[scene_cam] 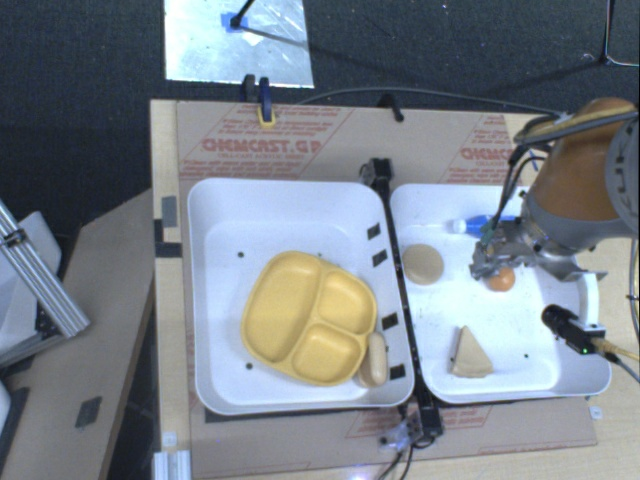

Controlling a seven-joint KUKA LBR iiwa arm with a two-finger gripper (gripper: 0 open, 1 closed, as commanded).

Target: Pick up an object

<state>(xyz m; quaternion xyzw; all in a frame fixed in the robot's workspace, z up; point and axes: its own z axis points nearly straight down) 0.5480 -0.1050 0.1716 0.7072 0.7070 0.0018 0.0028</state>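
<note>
Bench, two white bins. Gripper [490, 264] low in right bin [530, 378], orange ball [501, 280] touching just beneath fingertips. Finger state: cannot tell. Grasp unconfirmed; lift not yet done, ball on bin floor.

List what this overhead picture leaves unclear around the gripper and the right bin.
- Gripper, camera view: the wrist above hides its fingers, so open or shut cannot be told.
- Orange ball: partly under the gripper; contact or grasp cannot be judged.
- Blue and white object: its right end is hidden behind the arm, so its kind is uncertain.
- Arm: cut off by the right edge.
</note>
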